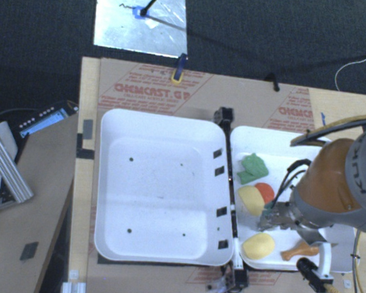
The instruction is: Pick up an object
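Reaching in over the right bin [280, 140], the KUKA arm [334, 180] hangs low above the cluster of objects, its claw [278, 217] set at the middle of the group, presumably because the program has picked a target among them. Whether the claw is spread or pressed together cannot be told; its tips are too dark and small against the bin floor, and nothing is seen between them.

Contents, located relative to the claw:
- Pale yellow rounded object [251, 199], just beside the claw on its left; smooth, matte, lemon-like. Likeliest target.
- Red rounded object [265, 190], just above the claw, touching the pale yellow one, partly covered by cables.
- Green crumpled object [254, 167], farther above; irregular, soft-looking.
- Yellow oval object [258, 246], below the claw, near the bin's front rim; smooth.
- Orange-brown elongated object [298, 252], below and to the right, lying flat.

All five sit loose at the bin's bottom, none lifted. Left bin [160, 185] adjoins, on the table [150, 89].
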